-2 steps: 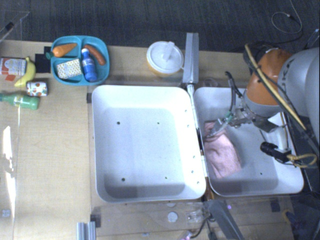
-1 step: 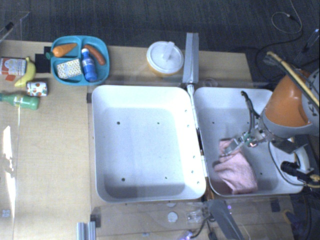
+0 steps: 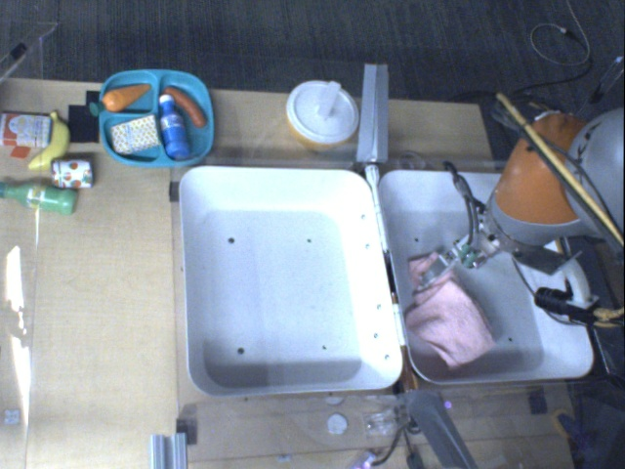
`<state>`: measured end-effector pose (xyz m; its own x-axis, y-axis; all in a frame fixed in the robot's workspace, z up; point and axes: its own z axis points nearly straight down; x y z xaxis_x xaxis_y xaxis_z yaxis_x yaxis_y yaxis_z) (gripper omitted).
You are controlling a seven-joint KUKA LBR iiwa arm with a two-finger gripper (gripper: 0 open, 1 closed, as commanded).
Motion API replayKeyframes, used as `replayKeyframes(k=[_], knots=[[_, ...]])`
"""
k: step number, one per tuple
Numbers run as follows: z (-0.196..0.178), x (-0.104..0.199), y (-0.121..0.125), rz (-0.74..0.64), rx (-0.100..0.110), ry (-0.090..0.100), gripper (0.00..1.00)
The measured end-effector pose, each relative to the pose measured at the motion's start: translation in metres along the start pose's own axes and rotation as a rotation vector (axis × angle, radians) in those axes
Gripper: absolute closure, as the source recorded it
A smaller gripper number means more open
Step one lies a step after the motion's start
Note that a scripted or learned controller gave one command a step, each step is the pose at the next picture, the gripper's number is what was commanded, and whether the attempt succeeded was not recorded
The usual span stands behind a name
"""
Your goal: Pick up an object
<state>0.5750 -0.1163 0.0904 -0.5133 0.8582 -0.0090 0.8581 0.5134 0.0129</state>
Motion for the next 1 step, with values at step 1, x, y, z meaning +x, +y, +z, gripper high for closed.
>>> replayKeyframes(k=[1], knots=[[0.0006,-0.0077,-0.0059,0.202,0.002,0.002,0.00]])
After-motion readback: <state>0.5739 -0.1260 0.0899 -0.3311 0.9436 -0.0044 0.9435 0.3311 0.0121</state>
